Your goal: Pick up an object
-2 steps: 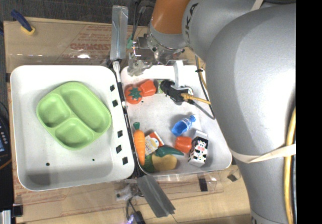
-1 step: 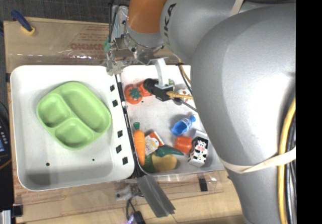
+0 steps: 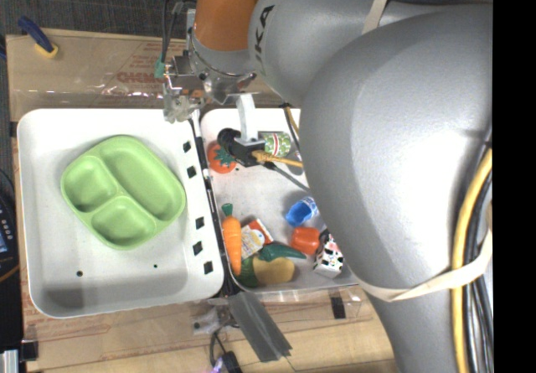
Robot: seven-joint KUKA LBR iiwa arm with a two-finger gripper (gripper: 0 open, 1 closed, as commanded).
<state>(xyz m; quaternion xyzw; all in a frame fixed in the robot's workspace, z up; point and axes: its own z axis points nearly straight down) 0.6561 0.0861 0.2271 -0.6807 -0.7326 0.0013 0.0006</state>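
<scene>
Two white bins are sitting side by side on a cardboard sheet (image 3: pixel 100 61). A blue clip (image 3: pixel 38 36) is lying on the cardboard at 11 o'clock of the left bin (image 3: pixel 42 279).

Left bin is holding one green divided plate (image 3: pixel 124 189) with three compartments. It's lying flat, filling the middle of the floor and running toward 9 o'clock.

Gripper (image 3: pixel 178 101) is hanging at the left bin's 1 o'clock corner, over the rim where the two bins are meeting. Open or closed: can't tell from this angle.

Pick candidates are mostly lying loose in the right bin (image 3: pixel 260 191):
- red tomato (image 3: pixel 220 158) is sitting at 11 o'clock, against the left wall
- carrot (image 3: pixel 232 241) is lying along the left wall at 8 o'clock, green top pointing to 12
- small orange-and-white packet (image 3: pixel 254 237) is sitting just beside the carrot, at its 3 o'clock
- yellow and dark-green toy food (image 3: pixel 272 266) is lying at 6 o'clock, near the carrot's lower end
- green-and-white can (image 3: pixel 278 143) is lying on its side at 12 o'clock
- blue cup (image 3: pixel 301 212) is tilting near mid-floor
- red-orange piece (image 3: pixel 306 239) is sitting just at the cup's 6 o'clock
- black-and-white cow-patterned item (image 3: pixel 331 258) is sitting at the bin's 5 o'clock corner

Grey arm (image 3: pixel 402 153) is covering the bin's right side.
</scene>
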